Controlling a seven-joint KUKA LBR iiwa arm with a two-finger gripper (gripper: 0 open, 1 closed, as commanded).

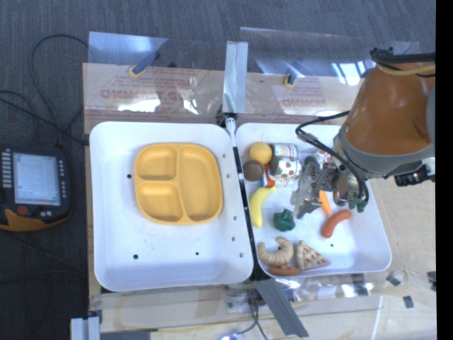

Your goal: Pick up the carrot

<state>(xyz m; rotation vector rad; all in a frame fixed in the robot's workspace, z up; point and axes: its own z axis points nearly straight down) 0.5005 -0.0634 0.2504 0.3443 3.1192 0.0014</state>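
Pincer (308,202): lowered into the right bin (368,257), tips just above the floor; whether wide or narrow cannot be told.
Carrot (325,202): small, orange, just right of the pincer, close against it.
Sausage (335,223): below and right of the pincer.
Broccoli (284,220): just left of the tips.
Banana (260,202): further left.
Can (285,161): above and left, lying down.
Lemon (260,153): left of the can.
Yellow divided plate (178,183): in the left bin (113,211), well apart from the pincer.
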